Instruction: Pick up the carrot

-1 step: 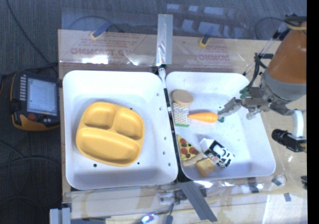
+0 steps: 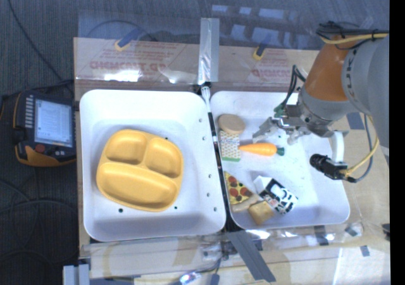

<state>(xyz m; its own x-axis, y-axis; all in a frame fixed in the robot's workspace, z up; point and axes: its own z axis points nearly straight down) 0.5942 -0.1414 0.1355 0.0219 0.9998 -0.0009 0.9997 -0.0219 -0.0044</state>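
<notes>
Arm hardware hides the gripper [image 2: 276,130] above the carrot [image 2: 258,149], so I cannot tell its fingers' state.

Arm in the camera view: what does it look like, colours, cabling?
Grey rounded arm with an orange band above the wrist. Metallic silver two-finger gripper. Yellow and black cables loop alongside, ending at a black connector.

arm [image 2: 373,81] cut by right edge, tool [image 2: 273,130] fingers unclear
</notes>
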